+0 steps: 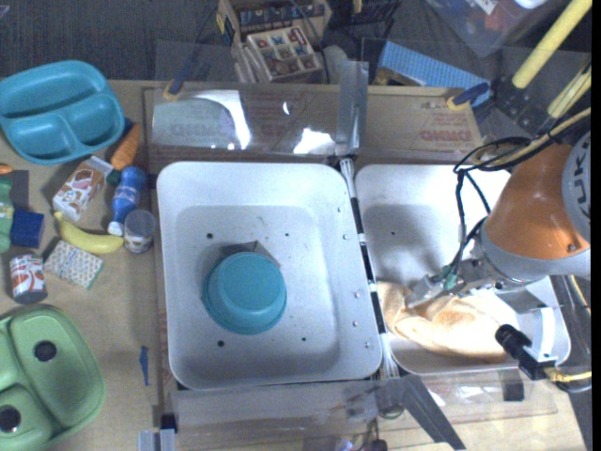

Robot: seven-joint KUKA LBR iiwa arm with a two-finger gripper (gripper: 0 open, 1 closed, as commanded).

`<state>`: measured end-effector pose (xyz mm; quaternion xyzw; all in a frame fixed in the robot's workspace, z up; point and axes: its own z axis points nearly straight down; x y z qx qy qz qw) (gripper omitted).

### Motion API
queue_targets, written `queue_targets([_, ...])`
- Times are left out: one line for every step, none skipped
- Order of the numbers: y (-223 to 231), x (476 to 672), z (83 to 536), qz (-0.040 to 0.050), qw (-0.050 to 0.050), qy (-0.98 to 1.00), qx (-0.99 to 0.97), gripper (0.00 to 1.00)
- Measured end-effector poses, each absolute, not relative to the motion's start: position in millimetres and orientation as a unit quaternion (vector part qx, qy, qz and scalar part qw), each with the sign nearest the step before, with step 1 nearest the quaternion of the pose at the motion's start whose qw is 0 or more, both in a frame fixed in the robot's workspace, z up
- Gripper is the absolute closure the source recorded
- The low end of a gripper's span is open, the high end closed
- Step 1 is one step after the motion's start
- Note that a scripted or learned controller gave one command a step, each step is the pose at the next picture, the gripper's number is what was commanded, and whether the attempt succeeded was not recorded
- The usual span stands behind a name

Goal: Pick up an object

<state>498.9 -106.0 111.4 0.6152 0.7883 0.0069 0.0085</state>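
The cloth (441, 322) lies crumpled at the near end of the right bin (404, 195), directly under and just left of the gripper (441, 283), which is low over its upper edge. Whether the gripper has closed on the fabric cannot be told; it sits too small and too dark against the folds. The arm (535, 219) bulks to the gripper's right, its orange band above. Well to the gripper's left, in the left bin (188, 195), sits a blue bowl (245, 292). To do this step well, the gripper should probably bite a raised fold rather than flat fabric, then lift straight up, clear of the bin wall.
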Motion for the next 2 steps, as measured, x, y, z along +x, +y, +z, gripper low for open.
queue_targets([-110, 494.2, 91, 0.0045, 0.005, 0.784, 0.621, 0.0])
queue_targets([-110, 495.2, 101, 0.0065, 0.006, 0.784, 0.621, 1.0])
